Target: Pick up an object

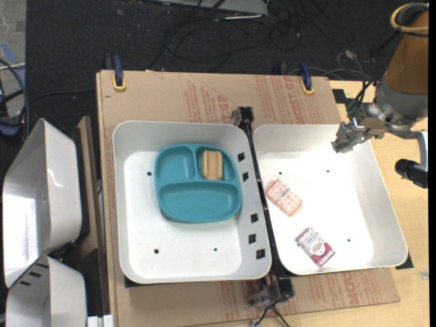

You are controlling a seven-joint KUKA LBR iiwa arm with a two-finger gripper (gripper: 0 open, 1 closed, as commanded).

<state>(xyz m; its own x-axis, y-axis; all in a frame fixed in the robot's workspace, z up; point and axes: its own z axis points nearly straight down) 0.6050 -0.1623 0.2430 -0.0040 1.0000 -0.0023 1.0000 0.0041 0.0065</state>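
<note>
In the camera view, the claw (345, 142) hung over the far right corner of the right bin (354, 247) (I could not tell its state). Two small packets (283, 197) (314, 246) lay there, well apart from it. A teal tray (197, 184) sat in the left bin (136, 203).

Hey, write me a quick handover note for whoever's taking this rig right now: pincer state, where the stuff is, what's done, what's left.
Pincer: above the right bin's far right corner, nothing seen between its fingers; open or shut can't be told.
Right bin: two small packets, a pink packet near the left wall and a second packet toward the near edge, lying apart.
Left bin: teal tray with a tan block in its far right compartment.
Done: no pick yet; everything lies in the bins.
Left: choose an object, lower onto it, grasp, lift. The packets look nearest to the arm.
</note>
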